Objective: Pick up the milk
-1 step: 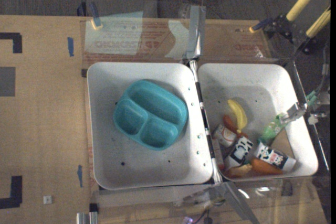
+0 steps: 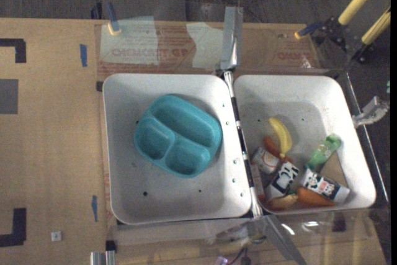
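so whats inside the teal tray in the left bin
The teal tray sits in the left bin; its three compartments hold nothing. What lies under the tray is covered by it.

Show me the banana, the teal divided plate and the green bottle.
banana (image 2: pixel 281 134), camera view, middle of its yellow curve
teal divided plate (image 2: pixel 178 134), camera view, central ridge between compartments
green bottle (image 2: pixel 324 152), camera view, its body

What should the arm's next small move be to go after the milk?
Probably bring the arm in over the right bin, toward its near side. The milk carton lies there on its side, touching a carrot and next to a green bottle, so a careful descent onto the carton's body seems best.
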Controlling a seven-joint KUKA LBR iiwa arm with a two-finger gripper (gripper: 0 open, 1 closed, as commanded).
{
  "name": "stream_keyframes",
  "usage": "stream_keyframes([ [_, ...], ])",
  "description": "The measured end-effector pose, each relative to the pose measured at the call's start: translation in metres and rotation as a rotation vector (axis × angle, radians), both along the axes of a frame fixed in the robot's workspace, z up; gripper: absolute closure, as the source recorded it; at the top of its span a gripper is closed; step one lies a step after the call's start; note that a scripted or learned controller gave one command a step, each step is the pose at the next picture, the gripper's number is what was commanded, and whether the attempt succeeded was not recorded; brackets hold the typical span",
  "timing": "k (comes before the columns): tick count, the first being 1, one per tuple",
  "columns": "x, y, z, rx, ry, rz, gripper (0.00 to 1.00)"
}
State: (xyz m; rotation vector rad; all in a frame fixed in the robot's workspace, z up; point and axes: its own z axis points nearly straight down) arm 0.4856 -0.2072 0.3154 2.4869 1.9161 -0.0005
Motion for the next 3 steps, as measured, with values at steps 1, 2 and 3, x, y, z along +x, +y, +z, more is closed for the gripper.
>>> stream_keyframes([
  [1, -0.006, 0.024, -0.198, 0.002, 0.002, -0.124, 0.0],
  [2, -0.002, 0.09, -0.192, 0.0, -0.014, -0.562, 0.0],
  [3, 0.03, 0.04, -0.199, 0.002, 0.005, -0.978, 0.0],
])
